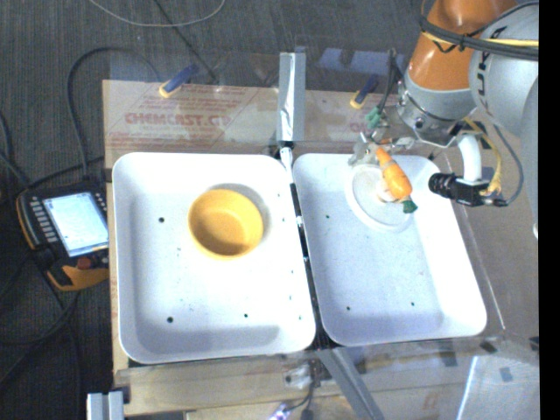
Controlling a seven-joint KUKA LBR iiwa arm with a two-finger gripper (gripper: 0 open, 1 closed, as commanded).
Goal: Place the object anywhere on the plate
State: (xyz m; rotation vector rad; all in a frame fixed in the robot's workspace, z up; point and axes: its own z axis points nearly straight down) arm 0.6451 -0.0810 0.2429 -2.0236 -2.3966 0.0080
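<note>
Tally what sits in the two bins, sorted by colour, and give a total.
Yellow: 1, the bowl in the left bin.
Orange: 1, the toy carrot, at the gripper, over the plate.
White: 1, the plate in the right bin.
Total: 3

From my remote station I see two shallow white bins on the bench, the left bin (140,261) touching the right bin (420,296) along one edge. A yellow bowl (227,221) sits upright near the left bin's middle. A handheld control pendant (70,234), screen lit, lies on the dark floor just left of that bin. Cables (157,7) trail well behind it.
</note>
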